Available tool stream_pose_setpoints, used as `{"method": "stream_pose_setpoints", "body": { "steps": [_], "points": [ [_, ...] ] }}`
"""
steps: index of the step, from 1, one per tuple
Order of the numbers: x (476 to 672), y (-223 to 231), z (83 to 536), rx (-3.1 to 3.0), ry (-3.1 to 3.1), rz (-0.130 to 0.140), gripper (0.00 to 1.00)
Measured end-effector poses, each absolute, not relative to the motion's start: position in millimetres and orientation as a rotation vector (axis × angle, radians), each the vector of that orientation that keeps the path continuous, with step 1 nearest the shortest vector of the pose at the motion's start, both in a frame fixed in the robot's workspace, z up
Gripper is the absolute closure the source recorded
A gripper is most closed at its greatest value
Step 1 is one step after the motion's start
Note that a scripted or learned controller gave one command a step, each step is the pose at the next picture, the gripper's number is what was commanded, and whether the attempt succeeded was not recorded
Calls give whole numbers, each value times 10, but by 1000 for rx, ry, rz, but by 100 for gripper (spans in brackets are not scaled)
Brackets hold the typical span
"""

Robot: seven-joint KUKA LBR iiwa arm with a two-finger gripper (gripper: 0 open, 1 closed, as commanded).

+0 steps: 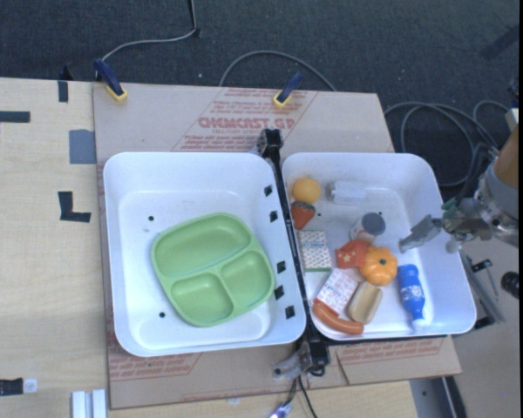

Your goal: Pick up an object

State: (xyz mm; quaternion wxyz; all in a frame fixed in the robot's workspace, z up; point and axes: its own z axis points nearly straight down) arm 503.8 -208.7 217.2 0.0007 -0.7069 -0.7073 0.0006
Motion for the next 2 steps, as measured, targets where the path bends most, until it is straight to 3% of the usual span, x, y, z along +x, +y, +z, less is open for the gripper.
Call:
{"method": "stream_pose_setpoints", "body": {
  "steps": [1,2],
  "points": [
    [5570,-1249,888,-2224,-2226,-5,0],
    [5566,-1250,962,-2226,-2227,-3,100]
  ]
}}
